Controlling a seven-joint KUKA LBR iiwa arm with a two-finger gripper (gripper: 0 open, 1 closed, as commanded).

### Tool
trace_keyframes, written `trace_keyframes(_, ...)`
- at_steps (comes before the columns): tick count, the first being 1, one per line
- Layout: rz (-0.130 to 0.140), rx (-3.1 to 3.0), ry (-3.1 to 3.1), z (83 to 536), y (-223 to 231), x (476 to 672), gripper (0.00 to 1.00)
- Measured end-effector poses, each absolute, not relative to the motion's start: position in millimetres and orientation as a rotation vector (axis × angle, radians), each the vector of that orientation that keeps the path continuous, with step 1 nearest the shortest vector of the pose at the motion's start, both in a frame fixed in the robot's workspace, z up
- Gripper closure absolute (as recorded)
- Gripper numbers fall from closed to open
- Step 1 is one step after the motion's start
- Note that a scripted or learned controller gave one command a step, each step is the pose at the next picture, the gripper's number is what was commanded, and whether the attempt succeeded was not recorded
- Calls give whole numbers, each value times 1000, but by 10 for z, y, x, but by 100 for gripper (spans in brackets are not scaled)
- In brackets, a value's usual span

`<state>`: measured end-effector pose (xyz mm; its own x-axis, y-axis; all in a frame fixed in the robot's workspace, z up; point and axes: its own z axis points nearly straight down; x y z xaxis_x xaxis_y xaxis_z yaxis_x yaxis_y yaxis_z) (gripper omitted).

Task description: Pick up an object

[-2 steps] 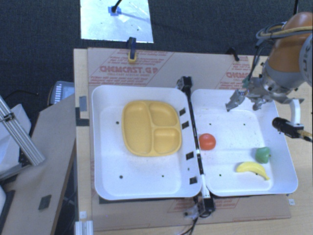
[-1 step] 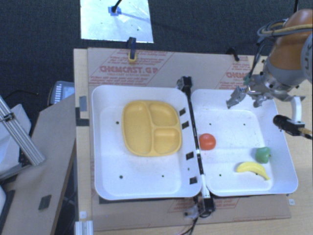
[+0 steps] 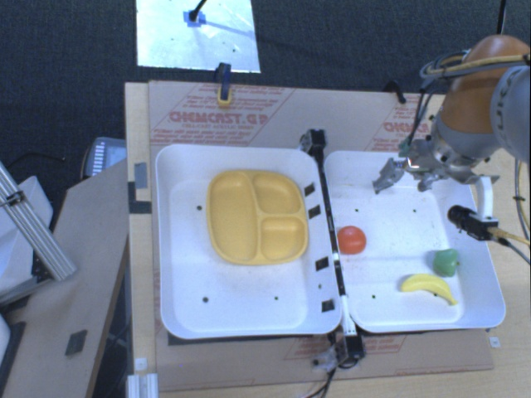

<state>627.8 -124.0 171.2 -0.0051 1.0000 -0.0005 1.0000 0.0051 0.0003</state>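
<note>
Three candidates sit in the right bin (image 3: 390, 322): a red-orange tomato (image 3: 352, 240) lies close to the bin's left edge, about midway along it. Over by the right edge there's a small green piece (image 3: 446, 261), possibly a pepper or lime, too small to call. Just beside it, toward the near right corner, a yellow banana (image 3: 429, 288) lies flat, curved, pointing along the near edge.

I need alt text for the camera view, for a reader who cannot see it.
The gripper hangs open over the right bin, holding nothing; a tomato, a green object and a banana lie there. A yellow divided plate lies in the left bin.
</note>
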Motion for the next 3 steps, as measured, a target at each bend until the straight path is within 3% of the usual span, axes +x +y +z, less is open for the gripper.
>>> trace_keyframes(2,-1,2219,2224,830,-1215,6291,0)
trace_keyframes(3,4,2216,2221,959,-1219,6304,100)
